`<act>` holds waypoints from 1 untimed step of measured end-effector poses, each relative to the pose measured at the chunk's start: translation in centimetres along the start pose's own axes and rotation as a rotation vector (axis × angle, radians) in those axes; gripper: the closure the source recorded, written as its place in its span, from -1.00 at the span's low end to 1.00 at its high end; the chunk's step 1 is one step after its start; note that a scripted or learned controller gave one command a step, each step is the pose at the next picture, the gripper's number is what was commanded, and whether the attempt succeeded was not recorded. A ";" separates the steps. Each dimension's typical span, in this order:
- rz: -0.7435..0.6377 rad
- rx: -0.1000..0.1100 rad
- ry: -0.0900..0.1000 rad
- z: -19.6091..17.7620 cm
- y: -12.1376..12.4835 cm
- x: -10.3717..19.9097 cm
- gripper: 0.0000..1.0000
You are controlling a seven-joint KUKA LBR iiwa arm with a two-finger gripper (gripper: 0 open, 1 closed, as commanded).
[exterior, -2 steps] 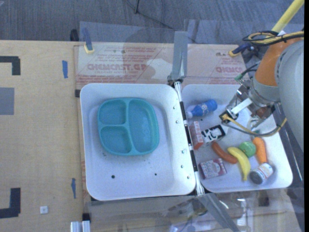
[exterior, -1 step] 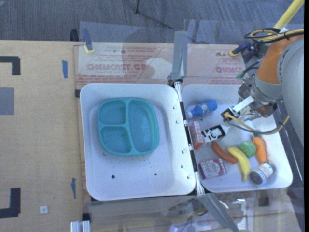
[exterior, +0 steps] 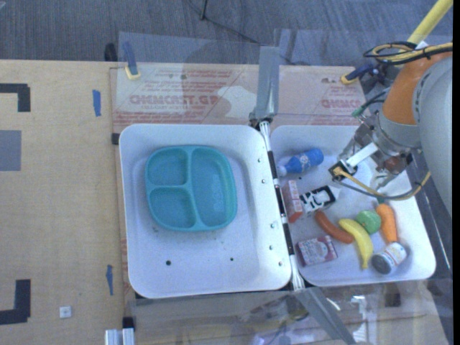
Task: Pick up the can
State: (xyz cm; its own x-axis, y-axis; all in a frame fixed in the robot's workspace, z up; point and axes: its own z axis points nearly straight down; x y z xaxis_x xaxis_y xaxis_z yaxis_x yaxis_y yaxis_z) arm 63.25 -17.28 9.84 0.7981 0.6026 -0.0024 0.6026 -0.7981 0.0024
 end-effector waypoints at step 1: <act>0.211 0.001 0.004 1.0 -4.7 0.7 -1.00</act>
State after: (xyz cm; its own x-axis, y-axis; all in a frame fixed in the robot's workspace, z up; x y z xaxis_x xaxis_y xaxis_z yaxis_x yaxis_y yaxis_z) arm 60.97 -13.16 8.80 0.9066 0.4221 0.0021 0.4221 -0.9066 0.0011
